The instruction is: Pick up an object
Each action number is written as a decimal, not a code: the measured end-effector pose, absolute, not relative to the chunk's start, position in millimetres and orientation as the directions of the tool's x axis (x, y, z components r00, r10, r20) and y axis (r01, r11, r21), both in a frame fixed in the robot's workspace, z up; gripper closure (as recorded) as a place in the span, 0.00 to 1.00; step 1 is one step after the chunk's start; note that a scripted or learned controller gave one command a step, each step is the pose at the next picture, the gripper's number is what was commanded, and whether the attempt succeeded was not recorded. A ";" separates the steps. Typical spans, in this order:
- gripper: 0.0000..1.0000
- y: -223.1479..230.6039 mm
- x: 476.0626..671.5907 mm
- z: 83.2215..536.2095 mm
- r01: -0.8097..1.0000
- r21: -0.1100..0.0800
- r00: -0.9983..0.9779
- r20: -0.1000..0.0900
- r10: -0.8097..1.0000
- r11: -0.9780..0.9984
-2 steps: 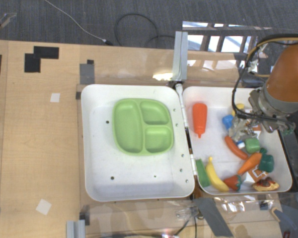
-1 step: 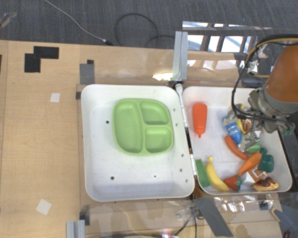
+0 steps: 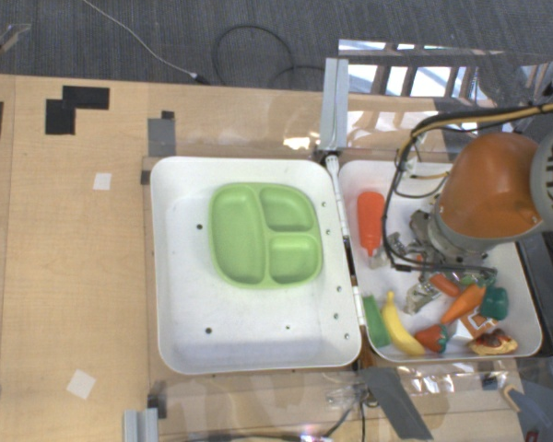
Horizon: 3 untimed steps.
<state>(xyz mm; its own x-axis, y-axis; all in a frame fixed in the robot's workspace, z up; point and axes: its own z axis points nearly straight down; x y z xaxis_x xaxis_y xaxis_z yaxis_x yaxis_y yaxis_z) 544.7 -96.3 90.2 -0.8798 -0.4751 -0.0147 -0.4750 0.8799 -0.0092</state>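
The arm reaches into the right bin point(image 3: 533, 331) from the right, and its orange band point(image 3: 487, 189) hides much of the wrist. My gripper point(image 3: 430, 286) is low among the toys in the front half of that bin. Right beside it lies an orange carrot point(image 3: 464, 304), with a teal piece point(image 3: 494, 302) just to the right. A long red-orange toy point(image 3: 370, 221) lies by the bin's left wall. At the front are a yellow banana point(image 3: 401, 331), a green piece point(image 3: 375, 318), a small red piece point(image 3: 433, 338) and a brown pastry point(image 3: 492, 343).
The left bin point(image 3: 184, 339) holds a green divided plate point(image 3: 264, 234). A metal divider point(image 3: 346, 247) separates the two bins. Black cables point(image 3: 415, 155) loop over the right bin's back. The wooden bench point(image 3: 64, 274) extends to the left.
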 end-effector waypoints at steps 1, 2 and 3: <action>0.00 -105.2 558.0 89.8 -0.443 -0.005 -0.896 -0.012 -0.443 0.896; 0.00 -99.6 557.2 89.9 -0.386 -0.008 -0.923 -0.013 -0.386 0.923; 0.00 -103.0 557.1 89.7 -0.256 -0.006 -0.967 -0.013 -0.256 0.967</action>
